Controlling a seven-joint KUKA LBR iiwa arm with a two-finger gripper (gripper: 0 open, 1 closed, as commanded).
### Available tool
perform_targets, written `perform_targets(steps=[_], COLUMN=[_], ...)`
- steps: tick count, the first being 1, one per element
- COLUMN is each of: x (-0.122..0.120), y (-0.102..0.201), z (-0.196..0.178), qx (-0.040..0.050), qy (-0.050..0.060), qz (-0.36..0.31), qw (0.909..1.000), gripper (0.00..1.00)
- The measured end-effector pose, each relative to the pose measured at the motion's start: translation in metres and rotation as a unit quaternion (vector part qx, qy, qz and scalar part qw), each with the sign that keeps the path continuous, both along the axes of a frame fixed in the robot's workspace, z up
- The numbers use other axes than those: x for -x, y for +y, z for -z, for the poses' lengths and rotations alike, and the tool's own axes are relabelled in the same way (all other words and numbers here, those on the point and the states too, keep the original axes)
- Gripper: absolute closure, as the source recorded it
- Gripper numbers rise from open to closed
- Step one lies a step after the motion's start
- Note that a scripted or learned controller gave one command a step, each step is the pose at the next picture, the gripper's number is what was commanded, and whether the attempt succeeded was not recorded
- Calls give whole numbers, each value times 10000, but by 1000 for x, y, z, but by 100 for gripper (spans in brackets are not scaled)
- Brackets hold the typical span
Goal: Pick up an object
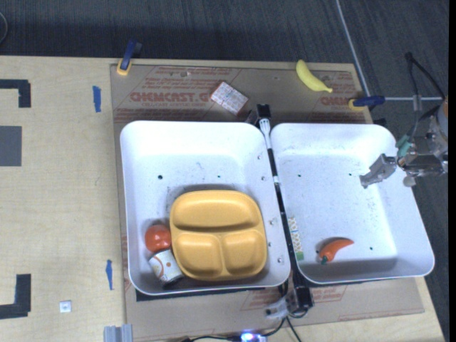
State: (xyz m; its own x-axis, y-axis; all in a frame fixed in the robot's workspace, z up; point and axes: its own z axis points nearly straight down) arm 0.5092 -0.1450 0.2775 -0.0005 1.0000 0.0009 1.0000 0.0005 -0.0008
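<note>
The right bin [320, 155] holds a small orange pepper with a green stem [335, 248], lying near its front edge. In the left bin [142, 155] a yellow divided plate [217, 234] lies at the front. A red-orange ball [157, 237] and a small white and orange toy [165, 266] are tucked against the plate's left side. My gripper [393, 171] hangs over the right bin's right rim, well behind and to the right of the pepper, with nothing seen in it.
A yellow banana [313, 76] and a small patterned card [228, 97] lie on the cardboard behind the bins. Blue clamps [128, 54] sit at the board's back corners. A black divider strip [274, 184] runs between the bins.
</note>
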Motion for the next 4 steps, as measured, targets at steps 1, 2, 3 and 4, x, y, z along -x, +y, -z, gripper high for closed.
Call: perform_targets(steps=[1,2,3,4], x=[30,29,28,28], y=[16,51,51,51], z=[140,191,181,182], qx=[-1,1,2,2], qy=[5,-14,-32,-31], qz=[6,3,9,7], qw=[10000,10000,10000,10000], gripper=[0,0,100,0])
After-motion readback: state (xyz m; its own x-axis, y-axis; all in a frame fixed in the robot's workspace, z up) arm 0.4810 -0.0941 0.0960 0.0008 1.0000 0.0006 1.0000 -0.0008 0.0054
